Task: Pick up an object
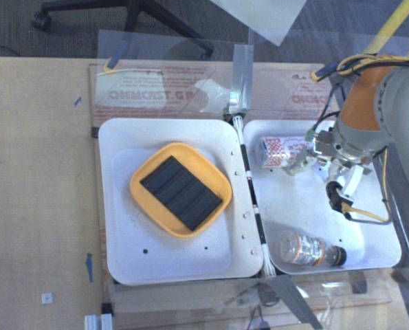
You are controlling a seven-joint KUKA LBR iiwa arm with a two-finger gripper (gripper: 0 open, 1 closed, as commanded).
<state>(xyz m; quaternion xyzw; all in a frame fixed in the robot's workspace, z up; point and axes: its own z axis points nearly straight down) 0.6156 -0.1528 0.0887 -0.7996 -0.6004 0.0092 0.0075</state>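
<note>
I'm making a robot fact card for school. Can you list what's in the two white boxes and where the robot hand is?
left bin: a yellow tray with a dark ribbed slab on it
right bin: a red-and-white patterned packet at the far side, a clear bottle with an orange label and dark cap lying at the near edge
gripper: over the right bin, right beside the packet
arm: grey with an orange band, reaching in from the right
held: cannot tell

The shallow white left bin (122, 253) holds a square yellow plastic tray with a black ridged pad (180, 188) in its middle. In the shallow white right bin (293, 205), a small red-checked clear packet (280, 150) lies at the back, and a clear bottle with a black cap (311, 250) lies on its side at the front.
</note>
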